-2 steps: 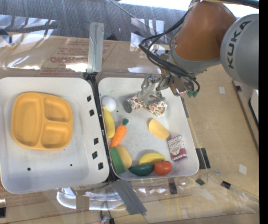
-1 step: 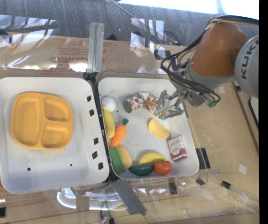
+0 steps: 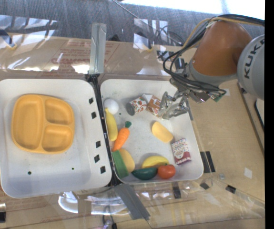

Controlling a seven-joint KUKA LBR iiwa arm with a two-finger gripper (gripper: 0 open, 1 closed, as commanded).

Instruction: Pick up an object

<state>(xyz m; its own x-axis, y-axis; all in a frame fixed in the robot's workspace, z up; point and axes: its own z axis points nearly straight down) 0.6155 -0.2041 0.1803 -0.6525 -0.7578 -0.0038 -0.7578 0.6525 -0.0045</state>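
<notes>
Over the right bin, at its far edge, the jaws are being held low beside a small brown packet, though whether they are open or closed cannot be told, while a carrot and a banana are lying nearby.

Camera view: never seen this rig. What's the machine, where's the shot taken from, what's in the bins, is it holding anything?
One fixed camera looks down at a slant on two white bins. The robot arm, grey with an orange band, reaches in from the right. Its claw hangs over the right bin, beside a small can; I cannot tell whether it grips anything. That bin holds toy food: a carrot, a banana, a white egg, a tomato and a red-and-white packet. The left bin holds a yellow divided plate.
</notes>
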